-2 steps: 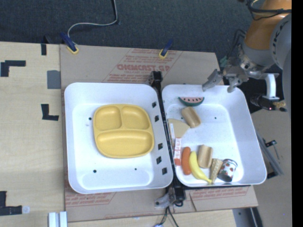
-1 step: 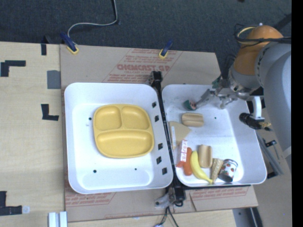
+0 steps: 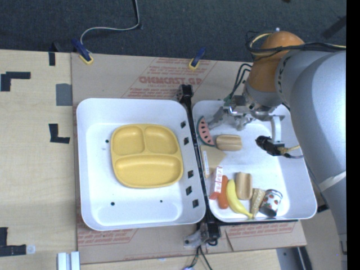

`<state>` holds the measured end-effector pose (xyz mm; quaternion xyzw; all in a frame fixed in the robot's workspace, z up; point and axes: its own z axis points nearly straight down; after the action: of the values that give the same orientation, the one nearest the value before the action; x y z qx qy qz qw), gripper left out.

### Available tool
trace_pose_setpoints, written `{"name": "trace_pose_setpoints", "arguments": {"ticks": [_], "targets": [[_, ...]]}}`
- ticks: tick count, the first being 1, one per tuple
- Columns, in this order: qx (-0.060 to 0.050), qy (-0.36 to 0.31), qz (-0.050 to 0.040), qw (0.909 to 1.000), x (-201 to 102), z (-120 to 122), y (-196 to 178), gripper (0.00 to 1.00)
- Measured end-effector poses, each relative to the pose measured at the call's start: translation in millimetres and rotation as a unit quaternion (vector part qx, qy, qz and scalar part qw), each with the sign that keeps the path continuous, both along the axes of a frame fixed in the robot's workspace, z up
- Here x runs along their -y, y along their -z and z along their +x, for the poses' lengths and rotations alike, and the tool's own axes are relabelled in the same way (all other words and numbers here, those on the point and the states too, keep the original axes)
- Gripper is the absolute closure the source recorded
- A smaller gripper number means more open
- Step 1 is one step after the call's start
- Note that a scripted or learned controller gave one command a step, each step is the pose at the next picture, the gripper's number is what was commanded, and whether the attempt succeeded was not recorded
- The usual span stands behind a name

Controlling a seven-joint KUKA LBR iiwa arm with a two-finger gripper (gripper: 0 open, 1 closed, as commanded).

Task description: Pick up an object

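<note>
- Nearest to us, along the front of the right bin (image 3: 304, 198), we see a cluster of small things: a banana (image 3: 237, 199), an orange carrot-like piece (image 3: 223, 192) just left of it, a tan bread-like piece (image 3: 243, 184) touching the banana's upper side, a cone-shaped piece (image 3: 257, 200) and a dark round item (image 3: 271, 202) at the right end.
- A small red-and-white packet (image 3: 216, 180) lies just beside the carrot-like piece, against the bin's left wall.
- In the left bin (image 3: 90, 151) we find a yellow divided plate (image 3: 147, 154) with three compartments, lying flat near the middle.
- Farther back in the right bin, a tan bun-shaped piece (image 3: 229, 143) lies on its side, and a watermelon slice (image 3: 204, 132) sits just left of it, near the divider between the bins.
- The gripper (image 3: 220, 118) hangs above the far part of the right bin, just over the bun-shaped piece and the slice; its two fingers stand spread apart, and we see nothing between them.
- Behind it, the grey arm (image 3: 315, 111) with its orange band (image 3: 264, 75) comes in from the right.
- Farthest off, yellow clamps (image 3: 84, 54) pin the cardboard sheet (image 3: 135, 77) under the bins.
</note>
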<state>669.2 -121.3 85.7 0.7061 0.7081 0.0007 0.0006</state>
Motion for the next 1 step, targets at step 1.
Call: {"name": "trace_pose_setpoints", "arguments": {"ticks": [1], "targets": [[0.000,0.001,-0.0014,1.0000,-26.6,-0.7,0.6,0.00]]}}
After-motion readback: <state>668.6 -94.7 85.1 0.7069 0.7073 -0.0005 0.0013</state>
